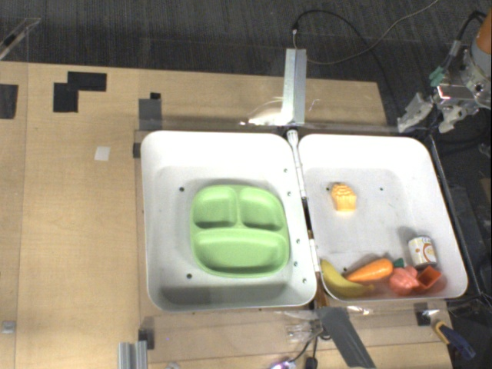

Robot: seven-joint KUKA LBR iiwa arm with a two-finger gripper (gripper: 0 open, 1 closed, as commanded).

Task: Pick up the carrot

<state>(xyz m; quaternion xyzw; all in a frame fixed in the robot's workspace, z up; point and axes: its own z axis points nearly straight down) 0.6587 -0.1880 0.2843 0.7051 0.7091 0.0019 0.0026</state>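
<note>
I see: orange carrot, yellow banana, green divided tray, white bins, pinkish-red item.

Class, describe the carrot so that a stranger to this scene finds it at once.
Take the right white bin and look along its near edge. The carrot lies there, orange with a green tip, between the yellow banana and a pink lumpy item.

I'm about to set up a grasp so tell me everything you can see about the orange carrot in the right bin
The orange toy carrot looks like smooth plastic, tapered, with a small green stub at its thicker right end. It lies flat, nearly horizontal, tip pointing left, near the front edge of the right white bin. Its tip overlaps the yellow banana; its green end meets the pink-red toy.
</note>
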